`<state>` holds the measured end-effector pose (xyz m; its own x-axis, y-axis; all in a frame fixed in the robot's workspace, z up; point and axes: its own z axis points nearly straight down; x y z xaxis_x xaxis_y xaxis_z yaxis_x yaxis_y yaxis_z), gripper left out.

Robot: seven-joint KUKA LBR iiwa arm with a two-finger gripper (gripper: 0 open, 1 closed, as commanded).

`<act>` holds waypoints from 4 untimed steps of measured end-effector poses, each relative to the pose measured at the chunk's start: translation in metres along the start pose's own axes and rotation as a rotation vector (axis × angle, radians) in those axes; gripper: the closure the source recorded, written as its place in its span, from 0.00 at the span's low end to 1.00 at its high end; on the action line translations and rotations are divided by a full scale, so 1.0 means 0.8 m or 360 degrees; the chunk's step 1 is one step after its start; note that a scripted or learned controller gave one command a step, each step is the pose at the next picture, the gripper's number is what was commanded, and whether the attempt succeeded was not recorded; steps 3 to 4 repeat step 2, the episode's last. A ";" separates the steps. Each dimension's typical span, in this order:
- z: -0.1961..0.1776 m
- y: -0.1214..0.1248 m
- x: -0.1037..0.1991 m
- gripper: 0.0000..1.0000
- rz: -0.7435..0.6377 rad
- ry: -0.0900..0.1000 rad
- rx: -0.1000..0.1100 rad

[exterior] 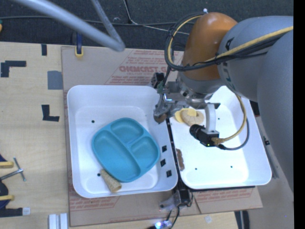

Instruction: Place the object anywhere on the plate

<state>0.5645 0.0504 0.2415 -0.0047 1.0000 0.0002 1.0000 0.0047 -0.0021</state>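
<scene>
Arm reaches in from the right, wrist over the right bin (238,175) near the divider between bins. Gripper (187,109) sits low above a pale yellow object (187,116), which lies on the right bin floor, upper left part, close to the wall shared with the left bin (76,128). Fingers hidden under the wrist body; cannot tell if apart or together, or whether they touch the object.

Object looks small, rounded and lumpy, probably light toy food: likely stiff, smooth, prone to slip. Best grip: across its narrow width, centred.

Blue plate (125,149) with three compartments rests in the left bin. A tan cork-like piece (110,180) lies touching its near edge.
</scene>
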 end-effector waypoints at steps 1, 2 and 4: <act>0.020 -0.008 0.067 1.00 0.0002 -0.0002 0.0002; 0.020 -0.008 0.065 0.00 0.0004 -0.0002 0.0002; 0.020 -0.008 0.065 0.00 0.0004 -0.0002 0.0002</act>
